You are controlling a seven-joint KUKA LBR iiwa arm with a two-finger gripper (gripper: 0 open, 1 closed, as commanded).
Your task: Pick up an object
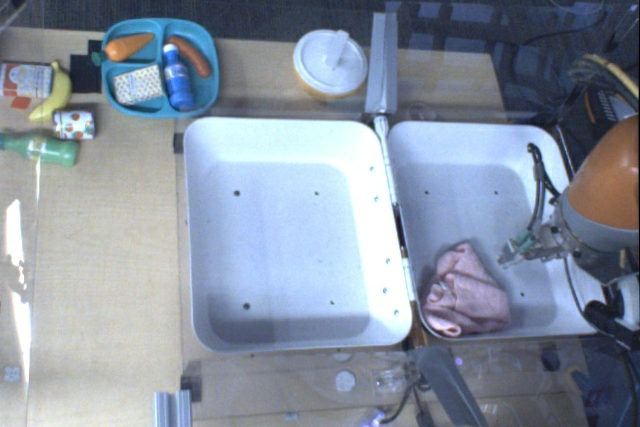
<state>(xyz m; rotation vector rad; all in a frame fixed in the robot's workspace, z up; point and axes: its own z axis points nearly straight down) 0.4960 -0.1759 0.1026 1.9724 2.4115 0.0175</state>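
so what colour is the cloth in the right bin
Pink, a crumpled cloth in the right bin's near corner; seen in the camera view.

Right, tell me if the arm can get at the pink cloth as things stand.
Probably yes. The pink cloth lies uncovered in the right bin, near its front left corner, and the tool hangs just right of it with nothing between them.

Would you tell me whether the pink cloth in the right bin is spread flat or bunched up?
Bunched up: the pink cloth lies crumpled in folds at the right bin's near-left corner.
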